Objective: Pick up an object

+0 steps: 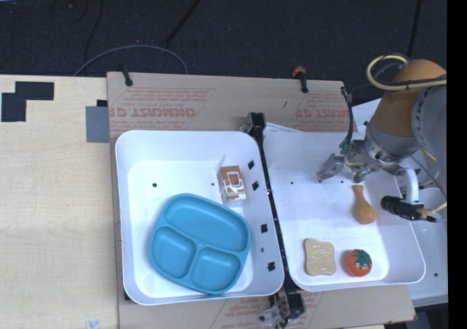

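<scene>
Gripper [330,168] over the right bin [306,146], fingers spread, nothing between them.
We see 3 items in that bin: a tan drumstick [362,206] just right of and below the fingertips, apart from them; toast [319,257] and a tomato [357,262] near the front rim. Bare floor lies left of the gripper. Left bin [135,174] has a blue tray [199,243] and a small orange box [232,184] w/ it.
</scene>
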Controlling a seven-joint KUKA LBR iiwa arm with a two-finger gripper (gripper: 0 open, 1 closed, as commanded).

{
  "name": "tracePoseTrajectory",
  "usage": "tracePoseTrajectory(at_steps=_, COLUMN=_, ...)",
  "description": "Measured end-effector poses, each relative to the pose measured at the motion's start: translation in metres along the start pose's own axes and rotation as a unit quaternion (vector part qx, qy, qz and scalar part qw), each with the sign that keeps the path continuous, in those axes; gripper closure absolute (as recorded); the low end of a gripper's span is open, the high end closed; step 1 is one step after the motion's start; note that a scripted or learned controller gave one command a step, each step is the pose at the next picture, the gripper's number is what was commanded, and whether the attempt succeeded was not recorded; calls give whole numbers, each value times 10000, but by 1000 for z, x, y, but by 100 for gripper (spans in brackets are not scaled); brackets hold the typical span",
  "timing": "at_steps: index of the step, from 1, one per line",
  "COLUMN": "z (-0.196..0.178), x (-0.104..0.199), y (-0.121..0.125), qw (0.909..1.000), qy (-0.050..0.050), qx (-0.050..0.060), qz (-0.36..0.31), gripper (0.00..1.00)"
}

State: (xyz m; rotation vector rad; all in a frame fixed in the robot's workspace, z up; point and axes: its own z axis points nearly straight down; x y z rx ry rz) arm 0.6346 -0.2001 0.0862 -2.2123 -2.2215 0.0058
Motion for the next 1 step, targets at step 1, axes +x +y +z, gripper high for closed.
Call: tracePoseTrajectory(at_steps=1, z=-15, x=-1, y=1, qw=10000, qy=-8, qx=-23, qz=-4, gripper=100)
